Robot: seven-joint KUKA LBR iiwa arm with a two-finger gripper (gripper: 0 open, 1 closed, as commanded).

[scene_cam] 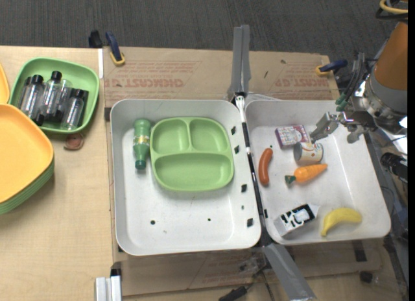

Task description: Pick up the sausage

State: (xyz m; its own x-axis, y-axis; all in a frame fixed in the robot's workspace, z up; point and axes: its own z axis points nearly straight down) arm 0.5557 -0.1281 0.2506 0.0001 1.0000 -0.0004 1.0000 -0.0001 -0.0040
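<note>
Sausage [265, 165] lying at left side of right bin [369, 183], mid-frame, just left of carrot [307, 174]. Gripper [322, 128] hanging at upper right over can [309, 152], nothing between fingers; how far apart, cannot tell.

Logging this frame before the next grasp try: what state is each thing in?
sausage: lying free in the right bin, ungrasped
tool: above the right bin, near the can
can: tipped on its side
carrot: lying flat
banana: lying flat
green bottle: lying beside the green tray
</note>
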